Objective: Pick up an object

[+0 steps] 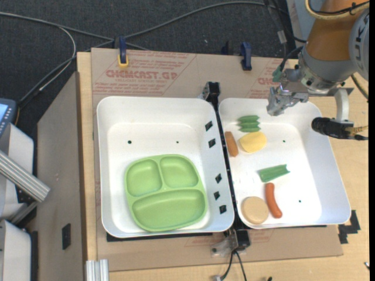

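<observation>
Gripper (280, 105) over R bin (328, 174), toy food.

Even, bright light falls from overhead; my two white bins (176, 119) glare nearly to blank, their walls losing detail; shadows are soft and short, thin beneath the green tray (167, 192) and the food pieces; the dark floor (53, 16) around my desk (176, 69) stays dim; focus is slightly soft throughout.

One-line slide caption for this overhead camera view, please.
Gripper poised above the right bin's far end, near toy foods; green divided plate sits in the left bin.
</observation>
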`<state>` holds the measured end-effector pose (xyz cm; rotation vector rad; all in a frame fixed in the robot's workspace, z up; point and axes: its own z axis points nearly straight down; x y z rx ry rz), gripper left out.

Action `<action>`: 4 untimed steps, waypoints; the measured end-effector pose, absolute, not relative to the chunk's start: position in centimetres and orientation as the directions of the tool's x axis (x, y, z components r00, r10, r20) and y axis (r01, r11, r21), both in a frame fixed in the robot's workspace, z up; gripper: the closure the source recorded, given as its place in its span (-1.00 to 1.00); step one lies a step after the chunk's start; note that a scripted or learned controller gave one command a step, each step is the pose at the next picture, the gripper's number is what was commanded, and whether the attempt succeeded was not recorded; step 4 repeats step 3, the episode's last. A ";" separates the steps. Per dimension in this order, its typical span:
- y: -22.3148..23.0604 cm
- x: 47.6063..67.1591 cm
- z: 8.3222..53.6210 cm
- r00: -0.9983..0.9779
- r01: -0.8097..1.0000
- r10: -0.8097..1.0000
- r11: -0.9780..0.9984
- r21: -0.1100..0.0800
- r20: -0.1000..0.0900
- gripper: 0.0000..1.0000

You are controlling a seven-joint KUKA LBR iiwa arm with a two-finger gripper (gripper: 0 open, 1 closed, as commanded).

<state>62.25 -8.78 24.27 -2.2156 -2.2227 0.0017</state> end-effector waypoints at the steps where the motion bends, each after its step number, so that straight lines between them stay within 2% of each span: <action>1: -3.6 60.2 23.0 -0.003 1.000 1.000 0.003 -0.004 0.001 1.00; 3: 8.1 56.4 22.4 -0.004 1.000 1.000 0.004 -0.004 0.001 1.00; 4: 8.1 56.4 22.4 -0.004 1.000 1.000 0.004 -0.004 0.001 1.00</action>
